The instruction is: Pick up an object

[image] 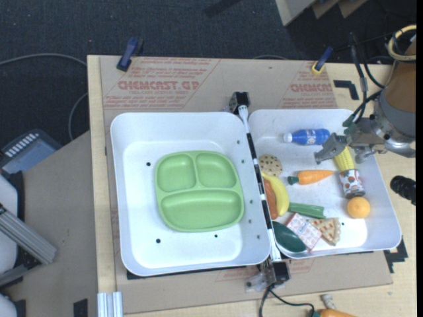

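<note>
A table [198, 78] covered in brown printed cardboard holds two shallow white bins side by side. The left bin [132, 144] contains a light green divided plate [198, 191] with three compartments, lying flat near the middle. The right bin [383, 216] is crowded with small toy foods. Near its back wall lies a blue bottle [307, 136] on its side. Below that, an orange carrot [312, 176] lies pointing right, and just left of it sits a round speckled cookie [269, 164]. A yellow banana [278, 193] curves along the bin's left wall, with a green pepper-like piece [305, 210] beside it. Toward the front are a dark green spoon-shaped item [288, 238], a small printed packet [303, 227] and a pizza slice [328, 229]. On the right side stand a small can [352, 183] and, just in front of it, an orange fruit [358, 207]. The grey arm enters from the right, and its gripper [345, 148] hangs over the back right part of this bin, with a yellow corn cob [342, 157] directly beneath it, partly covered. The jaws look spread, but whether they touch the corn cannot be told. Two blue clamps [129, 53] grip the table's far edge.
</note>
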### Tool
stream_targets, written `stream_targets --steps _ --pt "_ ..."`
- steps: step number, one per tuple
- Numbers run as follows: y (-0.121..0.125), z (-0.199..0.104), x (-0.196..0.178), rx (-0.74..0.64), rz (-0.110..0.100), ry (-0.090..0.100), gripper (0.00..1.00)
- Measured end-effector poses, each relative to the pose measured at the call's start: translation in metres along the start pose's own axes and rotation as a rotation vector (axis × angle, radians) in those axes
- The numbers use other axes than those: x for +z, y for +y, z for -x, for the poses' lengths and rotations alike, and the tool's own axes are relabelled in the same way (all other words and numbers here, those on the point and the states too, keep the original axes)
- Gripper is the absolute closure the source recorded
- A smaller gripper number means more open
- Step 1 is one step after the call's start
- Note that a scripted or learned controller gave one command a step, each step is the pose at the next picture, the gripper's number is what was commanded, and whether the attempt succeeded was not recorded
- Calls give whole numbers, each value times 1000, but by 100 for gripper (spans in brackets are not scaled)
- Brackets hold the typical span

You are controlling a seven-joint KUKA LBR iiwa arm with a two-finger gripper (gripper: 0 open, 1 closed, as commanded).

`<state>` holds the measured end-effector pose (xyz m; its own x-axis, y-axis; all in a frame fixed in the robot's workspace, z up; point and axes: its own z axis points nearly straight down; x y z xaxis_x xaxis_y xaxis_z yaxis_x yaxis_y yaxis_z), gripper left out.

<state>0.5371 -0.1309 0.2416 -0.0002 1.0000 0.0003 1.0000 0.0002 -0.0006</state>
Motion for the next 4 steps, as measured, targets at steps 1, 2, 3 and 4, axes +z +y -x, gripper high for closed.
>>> stream_targets --steps 1,2,3,4 --pt "33 36 149 -1 -2 3 0" --pt "34 37 138 0 2 0 100" --pt "32 -18 152 0 8 -1 100" --pt "28 -88 56 -1 2 0 100"
